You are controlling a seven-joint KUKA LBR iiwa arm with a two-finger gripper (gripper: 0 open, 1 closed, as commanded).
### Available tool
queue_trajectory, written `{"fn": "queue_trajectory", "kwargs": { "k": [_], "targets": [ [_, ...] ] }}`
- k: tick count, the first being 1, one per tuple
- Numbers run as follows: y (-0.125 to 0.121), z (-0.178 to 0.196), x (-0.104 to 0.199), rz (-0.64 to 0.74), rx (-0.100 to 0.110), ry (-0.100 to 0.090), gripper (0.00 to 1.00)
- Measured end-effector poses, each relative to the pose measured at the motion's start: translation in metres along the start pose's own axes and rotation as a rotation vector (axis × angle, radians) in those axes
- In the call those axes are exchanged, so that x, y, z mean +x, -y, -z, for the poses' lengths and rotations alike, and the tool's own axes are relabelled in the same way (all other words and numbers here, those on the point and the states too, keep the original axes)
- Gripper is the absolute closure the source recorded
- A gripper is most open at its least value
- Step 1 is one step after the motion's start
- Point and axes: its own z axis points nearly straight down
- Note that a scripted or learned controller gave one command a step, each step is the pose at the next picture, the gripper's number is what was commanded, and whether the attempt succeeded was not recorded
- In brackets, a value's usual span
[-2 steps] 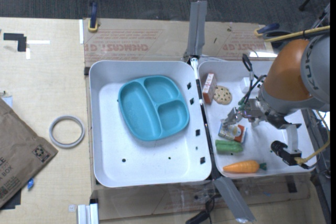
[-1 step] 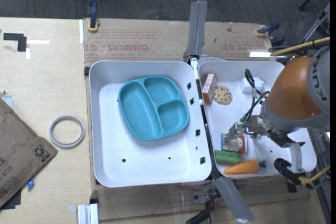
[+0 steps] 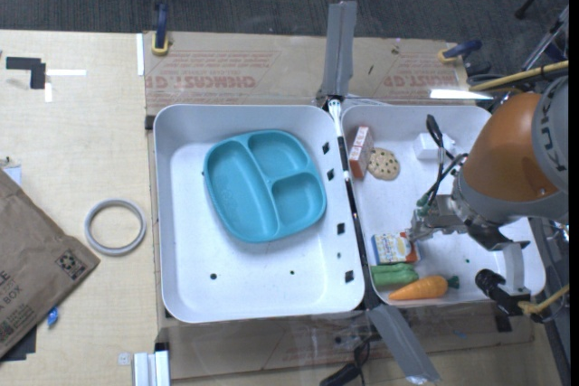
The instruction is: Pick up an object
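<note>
Bench with two shallow white bins, seen from above at a slant.

Gripper (image 3: 422,229): low in the right bin (image 3: 470,117), at the end of the grey arm with its orange band (image 3: 514,149). Whether the jaws are spread or pressed together, I cannot tell; the wrist hardware blocks them, and nothing can be seen between them.

Small printed carton (image 3: 392,247): just to the left of the jaws and slightly nearer the front wall, lying flat, very close to them; contact not clear.

Green vegetable (image 3: 392,273): below the carton, in front of the jaws, lying lengthwise along the bin's front.

Carrot (image 3: 422,287): directly in front of the jaws, against the front wall, touching or just beside the green vegetable.

Cookie (image 3: 384,164): behind the jaws and to their left, apart from them.

Red-and-white box (image 3: 360,151): just beyond the cookie, standing against the wall that divides the bins.

Small white object (image 3: 428,143): behind the jaws, near the back of the bin; too small to identify.

Left bin (image 3: 181,221): well to the left of the jaws. It holds a blue divided plate (image 3: 264,185) with three compartments.

Tape ring (image 3: 115,225): on the bench, far left of the jaws, outside both bins.

Brown cardboard box (image 3: 32,271): further left again, at the bench's edge.
</note>
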Motion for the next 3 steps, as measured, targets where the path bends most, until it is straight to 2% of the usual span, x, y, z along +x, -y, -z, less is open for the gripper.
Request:
{"fn": "queue_trajectory", "kwargs": {
  "k": [1,2,3],
  "targets": [
    [0.002,0.118,-0.054,-0.061,0.012,0.000,1.00],
    [0.002,0.086,0.075,-0.085,0.015,-0.001,1.00],
    [0.002,0.086,0.075,-0.086,0.015,-0.001,0.00]
  ]
}}
